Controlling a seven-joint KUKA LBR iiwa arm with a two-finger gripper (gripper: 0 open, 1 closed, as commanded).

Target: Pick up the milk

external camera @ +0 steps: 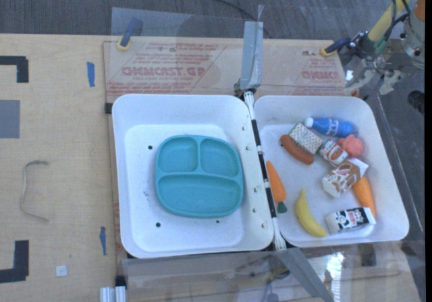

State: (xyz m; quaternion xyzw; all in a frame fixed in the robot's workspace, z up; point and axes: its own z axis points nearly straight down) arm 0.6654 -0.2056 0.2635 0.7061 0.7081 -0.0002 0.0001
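The milk (349, 219) is a small white carton with black patches. It lies on its side in the front right corner of the right bin (390, 159), just right of a yellow banana (309, 214). My gripper (370, 75) hangs beyond the bin's far right corner, outside its rim and well away from the carton. Nothing can be seen held in it.
The right bin also holds a blue-and-white bottle (331, 126), a sausage (297, 149), a small box (305, 137), a red-and-white can (332, 151), a pastry (341, 178) and a carrot (364, 194). Another carrot (275, 186) lies along the divider. The left bin holds a teal sectioned plate (199, 175).
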